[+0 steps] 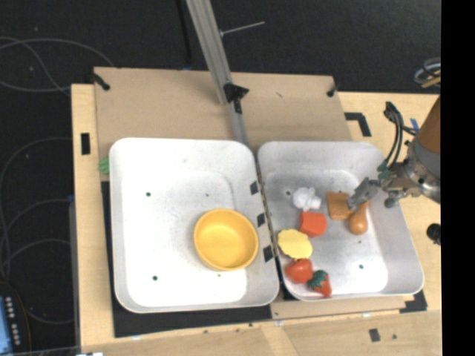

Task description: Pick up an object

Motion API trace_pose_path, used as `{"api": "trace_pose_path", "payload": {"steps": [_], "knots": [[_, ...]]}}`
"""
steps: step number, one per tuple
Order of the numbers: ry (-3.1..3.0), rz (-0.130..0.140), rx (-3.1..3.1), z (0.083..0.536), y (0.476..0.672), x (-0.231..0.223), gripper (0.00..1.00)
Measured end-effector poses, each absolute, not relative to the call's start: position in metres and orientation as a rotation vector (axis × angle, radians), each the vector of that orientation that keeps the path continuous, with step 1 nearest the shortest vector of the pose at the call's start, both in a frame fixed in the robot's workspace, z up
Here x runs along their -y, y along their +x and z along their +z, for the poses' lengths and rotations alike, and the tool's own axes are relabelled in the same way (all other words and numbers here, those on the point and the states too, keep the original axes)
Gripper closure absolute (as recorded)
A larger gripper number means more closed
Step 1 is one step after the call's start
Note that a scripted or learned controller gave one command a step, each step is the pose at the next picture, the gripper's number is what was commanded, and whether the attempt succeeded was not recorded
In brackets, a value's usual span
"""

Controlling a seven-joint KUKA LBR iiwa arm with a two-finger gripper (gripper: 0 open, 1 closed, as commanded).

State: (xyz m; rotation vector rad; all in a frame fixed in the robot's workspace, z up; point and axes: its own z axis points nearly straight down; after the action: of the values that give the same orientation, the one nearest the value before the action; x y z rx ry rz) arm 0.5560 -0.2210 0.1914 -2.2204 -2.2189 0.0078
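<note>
Tan bench [185, 110] bears 2 white bins [178, 176]; black floor [74, 21] around.

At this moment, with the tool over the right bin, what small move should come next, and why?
Probably a short descent. The tool sits above the right bin, right beside the tan block and the orange pear-shaped piece, and nothing shows between its fingers. Lowering onto one of those two nearest pieces looks like the likeliest way to a grasp.

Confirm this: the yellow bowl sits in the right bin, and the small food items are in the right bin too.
Wrong on the bowl. The camera view shows the yellow bowl in the left bin; the small food items are indeed in the right bin.
</note>
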Motion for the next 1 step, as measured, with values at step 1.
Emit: {"api": "trace_pose_path", "payload": {"steps": [1], "knots": [[-2.221, 0.008, 2.218, 0.1287, 0.5509, 0.2219, 0.0]]}}
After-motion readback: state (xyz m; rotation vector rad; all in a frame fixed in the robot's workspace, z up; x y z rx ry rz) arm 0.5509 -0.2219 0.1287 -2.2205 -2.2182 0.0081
